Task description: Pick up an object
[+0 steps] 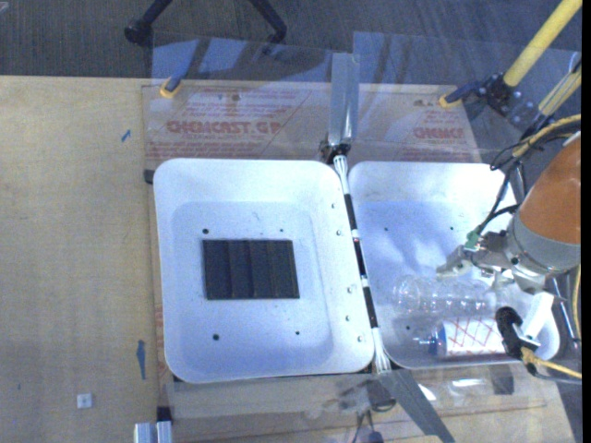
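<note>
The tool (476, 264) sits low over the right bin (406, 192), reaching in from the right edge on the grey arm (545, 238) with its orange band. Its metal tip points left and slightly down, and whether it is spread or pressed together I cannot tell, since the wrist and cabling crowd it (a green fitting shows just above it). Nothing is visibly pinched in it.

Just below and to the left of the tool lies a clear plastic bottle (439, 295), on its side on the bin floor, near the tool's tip; contact cannot be made out. Beside it, nearer the front wall, lies a second bottle (466, 337) with a white label crossed by red lines and a blue cap pointing left. Both lie in the front right part of that bin.

The left bin (185, 192) touches the right one along a shared seam and holds a dark ribbed rectangular pad (250, 269) lying flat near its middle, well apart from the tool.

Both bins rest on the tan worktop (65, 247), with clear plastic sheeting (231, 109) standing behind them.
</note>
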